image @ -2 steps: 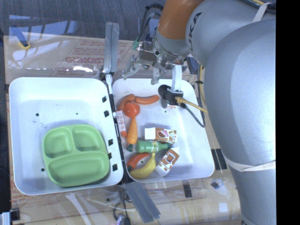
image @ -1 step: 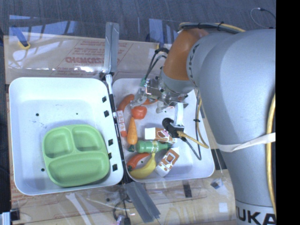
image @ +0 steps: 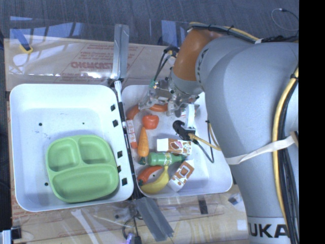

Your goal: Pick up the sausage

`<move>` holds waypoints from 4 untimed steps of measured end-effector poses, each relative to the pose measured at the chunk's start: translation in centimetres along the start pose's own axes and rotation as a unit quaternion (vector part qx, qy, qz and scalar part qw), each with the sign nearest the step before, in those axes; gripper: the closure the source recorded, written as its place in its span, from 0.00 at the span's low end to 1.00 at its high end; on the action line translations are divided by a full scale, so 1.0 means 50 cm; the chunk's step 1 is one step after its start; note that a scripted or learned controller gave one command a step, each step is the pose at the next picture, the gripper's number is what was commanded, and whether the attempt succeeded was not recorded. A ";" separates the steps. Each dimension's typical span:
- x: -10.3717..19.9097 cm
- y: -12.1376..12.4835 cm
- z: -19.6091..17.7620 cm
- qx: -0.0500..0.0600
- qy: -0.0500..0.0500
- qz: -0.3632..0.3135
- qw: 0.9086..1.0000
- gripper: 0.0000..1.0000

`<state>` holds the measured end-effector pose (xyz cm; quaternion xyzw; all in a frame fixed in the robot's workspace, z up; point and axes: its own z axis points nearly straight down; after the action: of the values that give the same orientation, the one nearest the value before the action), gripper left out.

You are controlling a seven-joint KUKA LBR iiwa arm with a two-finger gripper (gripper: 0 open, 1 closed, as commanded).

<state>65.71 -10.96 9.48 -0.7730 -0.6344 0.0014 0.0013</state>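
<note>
Arm reaches in from right, wrist bent down over right bin (image: pixel 216 179), claw (image: pixel 163 99) low at its far end; can't tell claw state. Sausage (image: pixel 158 107) lies right under it. Left bin (image: pixel 30 105) holds green tray (image: pixel 81 168).

Two white bins side by side on bench. Left bin (image: pixel 30 105): green tray (image: pixel 81 168) with three compartments, toward near side. Right bin (image: pixel 216 179): toy food in a heap — carrot (image: pixel 143 142), red piece (image: pixel 150 121), green bottle (image: pixel 161 159), banana (image: pixel 158 182), small cartons (image: pixel 180 147), reddish sausage (image: pixel 133 113) at left wall. Grey arm (image: pixel 249 100) with orange band (image: pixel 190 52) reaching in from right, gripper (image: pixel 161 99) low over far end of right bin, an orange-red piece just beneath it. Printed sheet (image: pixel 76 60) beyond bins.
</note>
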 end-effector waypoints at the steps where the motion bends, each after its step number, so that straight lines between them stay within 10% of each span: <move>1: 0.030 -0.009 -0.008 0.002 0.000 -0.096 0.995 0.00; 2: 0.031 -0.008 -0.028 0.003 0.000 -0.098 0.995 1.00; 3: 0.031 -0.008 -0.028 0.003 0.000 -0.098 0.995 0.00; 4: 0.032 -0.008 -0.049 0.003 0.000 -0.100 0.995 1.00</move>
<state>65.66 -9.33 11.92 -0.7056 -0.7086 0.0032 0.0038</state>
